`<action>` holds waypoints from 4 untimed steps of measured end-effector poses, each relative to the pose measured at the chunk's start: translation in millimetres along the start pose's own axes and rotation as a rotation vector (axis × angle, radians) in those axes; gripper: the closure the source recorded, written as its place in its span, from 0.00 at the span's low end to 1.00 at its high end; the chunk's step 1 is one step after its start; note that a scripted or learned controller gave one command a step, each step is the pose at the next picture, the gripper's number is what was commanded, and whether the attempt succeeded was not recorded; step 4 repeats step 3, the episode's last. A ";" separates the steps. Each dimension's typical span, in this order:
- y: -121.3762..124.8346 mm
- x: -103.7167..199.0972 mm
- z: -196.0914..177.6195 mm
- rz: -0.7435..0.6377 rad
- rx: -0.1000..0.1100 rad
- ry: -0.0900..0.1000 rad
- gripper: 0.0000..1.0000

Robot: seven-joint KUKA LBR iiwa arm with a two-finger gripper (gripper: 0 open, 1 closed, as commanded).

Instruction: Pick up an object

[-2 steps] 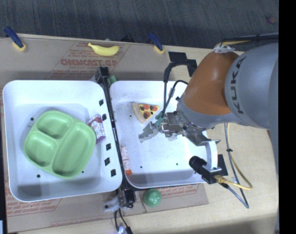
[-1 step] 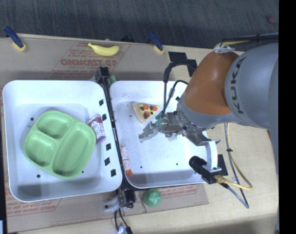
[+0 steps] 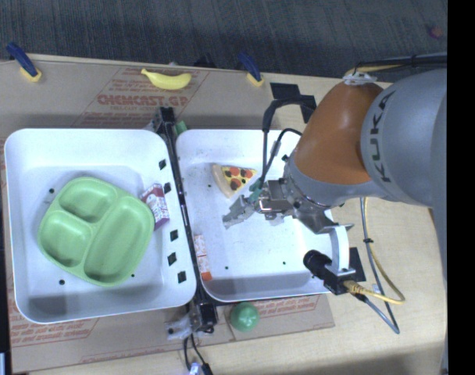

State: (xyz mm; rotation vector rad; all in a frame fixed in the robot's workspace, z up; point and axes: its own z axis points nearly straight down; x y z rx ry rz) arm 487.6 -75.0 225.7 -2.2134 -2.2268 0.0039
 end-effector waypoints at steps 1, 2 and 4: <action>0.0 0.0 0.0 0.000 0.000 0.000 0.00; 0.0 0.0 0.0 0.000 0.000 0.000 0.00; 0.0 0.0 0.0 0.000 0.000 0.000 0.00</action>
